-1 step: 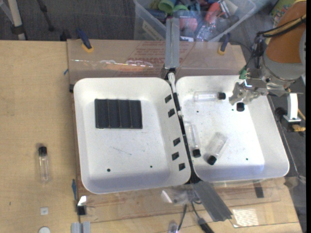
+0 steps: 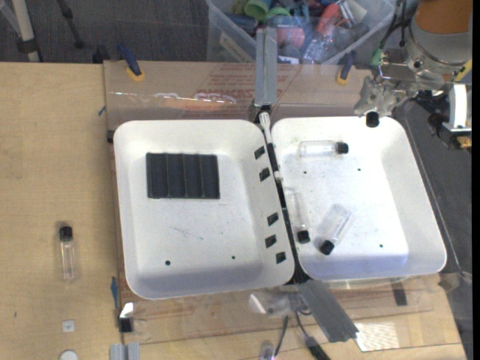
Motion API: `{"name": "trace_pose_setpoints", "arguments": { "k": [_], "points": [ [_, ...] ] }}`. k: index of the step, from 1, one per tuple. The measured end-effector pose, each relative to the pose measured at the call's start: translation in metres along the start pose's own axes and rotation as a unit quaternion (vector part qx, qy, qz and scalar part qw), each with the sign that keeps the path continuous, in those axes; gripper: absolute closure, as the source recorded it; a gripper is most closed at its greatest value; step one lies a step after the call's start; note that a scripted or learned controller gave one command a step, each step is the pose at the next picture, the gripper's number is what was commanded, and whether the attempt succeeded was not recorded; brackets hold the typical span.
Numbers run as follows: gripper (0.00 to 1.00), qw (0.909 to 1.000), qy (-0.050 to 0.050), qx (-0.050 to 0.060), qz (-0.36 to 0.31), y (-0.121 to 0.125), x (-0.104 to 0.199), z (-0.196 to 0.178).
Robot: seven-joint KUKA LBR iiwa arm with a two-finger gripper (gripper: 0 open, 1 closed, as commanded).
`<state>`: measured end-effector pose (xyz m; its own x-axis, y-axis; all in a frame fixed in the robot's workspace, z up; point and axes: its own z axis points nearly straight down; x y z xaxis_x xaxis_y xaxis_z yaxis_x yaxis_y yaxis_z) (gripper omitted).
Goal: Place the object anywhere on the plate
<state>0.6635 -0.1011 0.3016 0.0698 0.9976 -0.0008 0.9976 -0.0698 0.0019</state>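
The gripper (image 2: 373, 105) hangs over the right bin's (image 2: 420, 238) far edge; whether its fingers are open I cannot tell. Clear vials (image 2: 322, 148) lie in that bin, the black plate (image 2: 183, 175) in the left. Picking looks next: descend onto a vial.

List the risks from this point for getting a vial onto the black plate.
1. The clear vials are see-through against the white right bin, so the tool might misjudge a grasp.
2. One vial lies against the divider wall, leaving little finger room.
3. The black plate lies in the other bin, across the divider.
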Motion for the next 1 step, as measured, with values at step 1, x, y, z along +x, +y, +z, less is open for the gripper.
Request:
{"name": "trace_pose_setpoints", "arguments": {
  "k": [1],
  "points": [
    [1.00, 0.9844, 0.000, 0.000, 0.176, -0.0024, 0.0846, -0.0448]
  ]
}}
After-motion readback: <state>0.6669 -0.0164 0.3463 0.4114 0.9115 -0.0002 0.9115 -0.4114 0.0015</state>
